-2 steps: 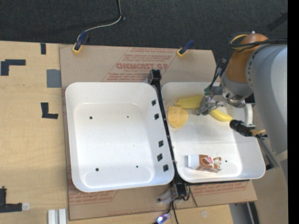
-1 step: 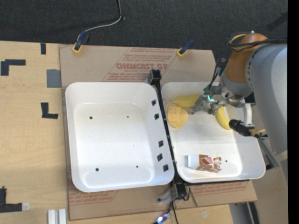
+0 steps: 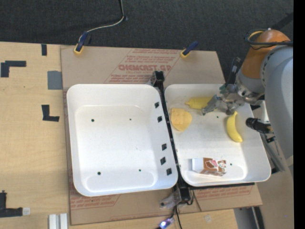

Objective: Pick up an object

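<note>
- I see the grey arm with its orange band [image 3: 259, 56] reaching in from the right, its two-finger metal gripper [image 3: 220, 104] low over the far part of the right shallow white plastic bin [image 3: 257, 173].
- I cannot tell from this angle whether the tool is spread or closed; nothing shows clearly gripped in it.
- A small yellow, pale lumpy piece [image 3: 198, 102] lies just left of the gripper, touching or nearly touching its tip; I cannot tell which.
- A yellow curved plastic banana [image 3: 233, 128] lies just on the near side of the gripper, toward the bin's right side, lengthwise near to far.
- A round, pale yellow-orange fruit-shaped object [image 3: 180, 119] sits against the bin's left wall, near the black divider clips between the bins.
- A flat white packet with a brown and red printed picture [image 3: 208, 166] lies near the near edge of the right bin, well apart from the other things.
- The left shallow white plastic bin [image 3: 76, 99] sits side by side with the right one, both on a brown cardboard sheet [image 3: 138, 66] held by two blue and yellow clamps at the far edge.
</note>
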Controlling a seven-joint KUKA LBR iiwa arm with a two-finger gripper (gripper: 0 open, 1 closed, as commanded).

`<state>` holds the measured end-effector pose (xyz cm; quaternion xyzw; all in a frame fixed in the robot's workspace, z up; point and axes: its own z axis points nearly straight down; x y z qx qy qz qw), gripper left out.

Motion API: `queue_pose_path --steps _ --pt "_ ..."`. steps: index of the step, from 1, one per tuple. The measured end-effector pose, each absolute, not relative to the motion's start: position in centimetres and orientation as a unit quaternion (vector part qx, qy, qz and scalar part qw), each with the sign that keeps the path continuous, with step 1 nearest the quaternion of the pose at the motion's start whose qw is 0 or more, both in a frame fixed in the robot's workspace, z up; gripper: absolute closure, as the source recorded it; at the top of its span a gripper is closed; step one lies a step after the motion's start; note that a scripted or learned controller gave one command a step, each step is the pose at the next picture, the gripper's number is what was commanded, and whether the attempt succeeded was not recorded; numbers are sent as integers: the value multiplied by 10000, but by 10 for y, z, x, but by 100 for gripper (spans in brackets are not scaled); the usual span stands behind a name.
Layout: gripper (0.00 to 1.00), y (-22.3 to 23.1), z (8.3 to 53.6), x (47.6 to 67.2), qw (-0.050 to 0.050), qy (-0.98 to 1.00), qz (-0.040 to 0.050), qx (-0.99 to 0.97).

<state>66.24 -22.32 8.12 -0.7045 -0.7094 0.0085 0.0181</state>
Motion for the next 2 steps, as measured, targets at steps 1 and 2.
queue_pose_path --steps 1,2 --pt "0 -172 82 661 101 -7089 136 -7051" --pt "0 -218 81 662 174 -7087 82 -7053"
